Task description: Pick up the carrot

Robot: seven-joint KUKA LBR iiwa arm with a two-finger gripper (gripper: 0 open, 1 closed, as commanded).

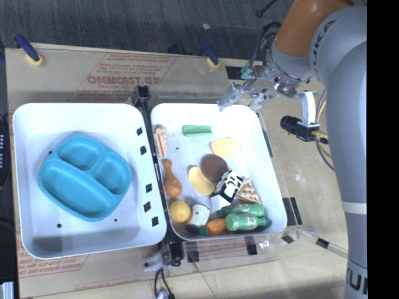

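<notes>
The carrot point(216, 227) is small and orange with a dark green end. It lies at the near edge of the right bin point(267, 147), wedged between a white can point(199, 215) and a green bottle point(244, 220). My gripper point(239, 98) hangs over the bin's far rim, near its back right corner and well away from the carrot. Its fingers stand apart, open, with nothing between them.
Crowding the right bin are a green bar point(197, 129), yellow wedge point(224, 146), brown disc point(214, 166), drumstick point(171, 179), lemon point(180, 211), pizza slice point(248, 193) and black-and-white piece point(230, 184). A blue divided tray point(85, 176) sits in the left bin point(25, 136).
</notes>
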